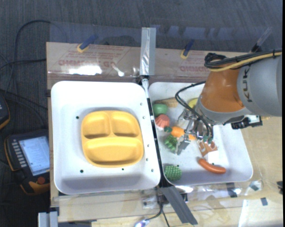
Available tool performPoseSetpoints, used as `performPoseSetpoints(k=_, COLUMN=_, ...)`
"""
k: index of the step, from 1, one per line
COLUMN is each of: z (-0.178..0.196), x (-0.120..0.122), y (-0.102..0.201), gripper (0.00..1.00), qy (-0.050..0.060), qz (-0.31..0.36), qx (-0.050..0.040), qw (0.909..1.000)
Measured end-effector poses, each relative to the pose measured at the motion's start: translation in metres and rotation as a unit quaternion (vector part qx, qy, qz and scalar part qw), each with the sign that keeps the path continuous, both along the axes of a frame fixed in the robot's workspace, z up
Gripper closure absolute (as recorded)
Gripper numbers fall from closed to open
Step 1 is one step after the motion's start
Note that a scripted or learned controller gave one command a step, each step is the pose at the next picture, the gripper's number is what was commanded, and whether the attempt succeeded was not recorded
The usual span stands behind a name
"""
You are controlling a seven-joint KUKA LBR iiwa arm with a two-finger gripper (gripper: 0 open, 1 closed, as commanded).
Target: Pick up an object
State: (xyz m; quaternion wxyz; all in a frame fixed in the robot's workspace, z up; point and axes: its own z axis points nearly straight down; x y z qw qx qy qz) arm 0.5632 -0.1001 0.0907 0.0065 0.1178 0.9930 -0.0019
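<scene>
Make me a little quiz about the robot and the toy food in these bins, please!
1. True or false: the yellow tray lies in the left bin.
2. Which lies nearest the front wall of the right bin? A) the green bumpy ball B) the red sausage C) the green round toy
3. Fill in: the pincer hangs over the ____ bin.

Key: 1 true. 2 A. 3 right.
</scene>
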Motion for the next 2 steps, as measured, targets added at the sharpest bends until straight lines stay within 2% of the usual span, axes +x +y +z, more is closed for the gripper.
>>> performPoseSetpoints(k=1, z=0.01, x=0.002, y=0.0, gripper=1.0, qy=-0.002, qz=0.001, qx=-0.0015, qw=1.0)
performPoseSetpoints(k=2, z=0.141, x=0.09, y=0.081, gripper=1.0, qy=0.005, qz=-0.104, qx=0.0022, qw=0.9945)
